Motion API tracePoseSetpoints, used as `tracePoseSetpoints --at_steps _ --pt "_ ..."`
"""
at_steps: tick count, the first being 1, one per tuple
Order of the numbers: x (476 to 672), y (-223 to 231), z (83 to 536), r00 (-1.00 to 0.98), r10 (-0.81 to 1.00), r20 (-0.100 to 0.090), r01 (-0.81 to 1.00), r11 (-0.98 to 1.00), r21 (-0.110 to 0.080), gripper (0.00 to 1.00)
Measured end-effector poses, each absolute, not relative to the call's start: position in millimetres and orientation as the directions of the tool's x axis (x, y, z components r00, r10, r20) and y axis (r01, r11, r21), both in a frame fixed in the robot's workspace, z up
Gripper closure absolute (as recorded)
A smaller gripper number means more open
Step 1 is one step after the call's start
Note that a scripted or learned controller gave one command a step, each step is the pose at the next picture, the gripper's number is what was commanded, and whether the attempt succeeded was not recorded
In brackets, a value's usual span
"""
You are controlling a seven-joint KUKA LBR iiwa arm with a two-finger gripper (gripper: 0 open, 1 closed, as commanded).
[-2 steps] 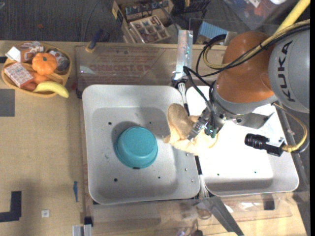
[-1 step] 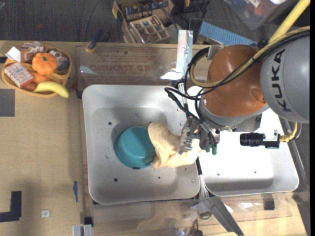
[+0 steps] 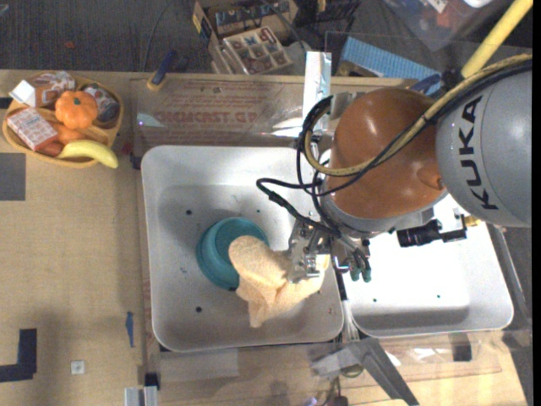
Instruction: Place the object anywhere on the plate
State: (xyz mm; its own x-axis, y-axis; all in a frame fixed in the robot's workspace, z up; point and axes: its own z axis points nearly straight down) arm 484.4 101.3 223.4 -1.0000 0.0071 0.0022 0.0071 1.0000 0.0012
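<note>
A teal plate [image 3: 216, 249] lies in the middle of the left white bin [image 3: 173, 194]. A pale yellow, soft-looking object [image 3: 264, 279] rests with its left end over the plate's right rim, and the rest of it trails onto the bin floor toward the front right. My gripper [image 3: 308, 260] hangs low over the object's right end, at the left bin's right wall. The orange wrist band [image 3: 385, 159] and the grey arm cover the area behind it. The wrist hides where the gripper meets the object.
The right white bin [image 3: 439, 299] lies under the arm. A wicker basket [image 3: 34, 153] of toy fruit and small boxes sits on the bench at the far left. A clear plastic sheet [image 3: 220, 112] stands behind the left bin. Black cables loop beside the wrist.
</note>
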Motion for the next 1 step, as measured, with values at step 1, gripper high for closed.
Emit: tracePoseSetpoints --at_steps 1 --pt "484.6 101.1 223.7 -1.0 0.007 0.001 0.007 1.0 0.001 0.0"
